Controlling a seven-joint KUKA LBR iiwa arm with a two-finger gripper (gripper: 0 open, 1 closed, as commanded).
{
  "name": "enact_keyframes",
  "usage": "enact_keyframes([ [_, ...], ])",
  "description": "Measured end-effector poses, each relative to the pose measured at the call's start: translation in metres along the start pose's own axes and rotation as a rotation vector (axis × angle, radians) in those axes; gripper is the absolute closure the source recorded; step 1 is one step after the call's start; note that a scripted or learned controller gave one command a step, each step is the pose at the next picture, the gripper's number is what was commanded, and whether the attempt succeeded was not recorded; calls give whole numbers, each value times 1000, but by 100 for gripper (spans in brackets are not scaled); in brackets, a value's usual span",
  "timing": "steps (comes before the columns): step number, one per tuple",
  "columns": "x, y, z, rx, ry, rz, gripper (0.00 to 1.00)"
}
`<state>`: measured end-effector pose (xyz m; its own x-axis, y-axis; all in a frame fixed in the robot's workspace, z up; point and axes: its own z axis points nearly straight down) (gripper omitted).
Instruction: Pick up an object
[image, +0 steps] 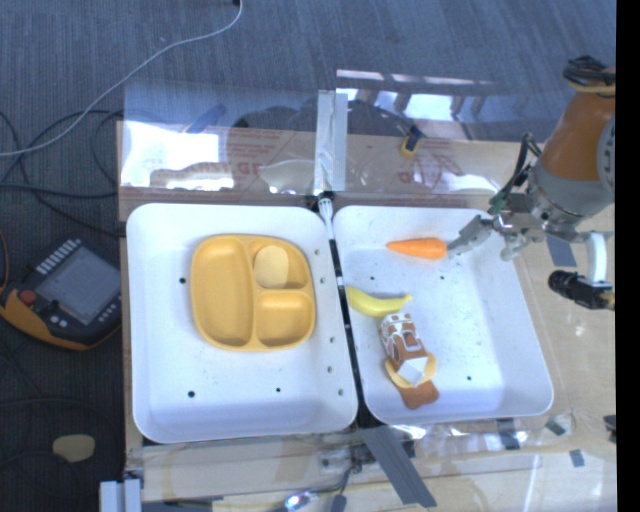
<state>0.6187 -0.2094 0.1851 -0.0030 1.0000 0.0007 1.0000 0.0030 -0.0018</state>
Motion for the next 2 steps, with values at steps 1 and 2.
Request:
enact_keyframes([
  [1, 61, -79, 53, 2, 1, 66, 0],
  [2, 105, -41, 38, 0, -1, -168, 0],
])
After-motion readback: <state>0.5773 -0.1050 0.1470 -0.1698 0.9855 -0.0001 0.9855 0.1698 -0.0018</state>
